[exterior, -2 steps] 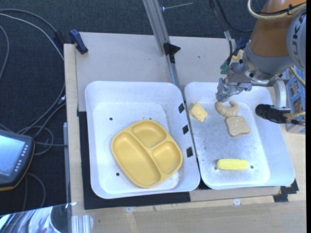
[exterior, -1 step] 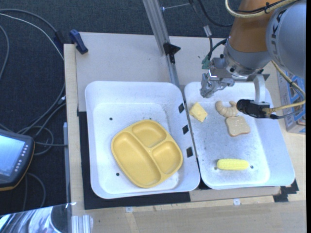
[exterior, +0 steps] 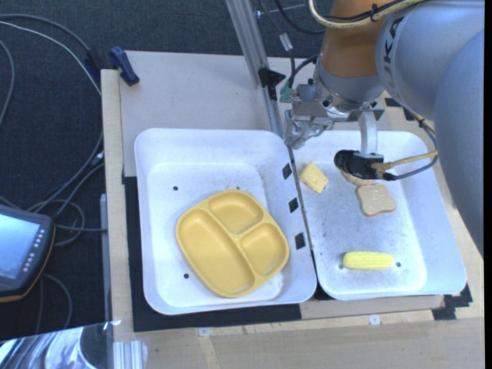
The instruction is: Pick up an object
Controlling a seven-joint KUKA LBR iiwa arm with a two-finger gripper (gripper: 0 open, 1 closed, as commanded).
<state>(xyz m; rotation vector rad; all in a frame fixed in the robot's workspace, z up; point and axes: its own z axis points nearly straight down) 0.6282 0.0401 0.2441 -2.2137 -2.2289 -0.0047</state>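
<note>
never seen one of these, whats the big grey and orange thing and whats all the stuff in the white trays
It is a robot arm, seen by one camera fixed above the bench and looking down at a slant. The arm reaches in from the right. Its gripper hangs over the wall between two shallow white bins. The left bin holds a yellow divided plate. The right bin holds toy food: a cheese wedge, a slice of bread, a corn cob. Nothing shows between the fingers.

Blue clamp point(exterior: 123, 64) sitting at my bench's far-left corner; cables point(exterior: 38, 114) trailing off its left edge, beside a screen point(exterior: 19, 252).
</note>
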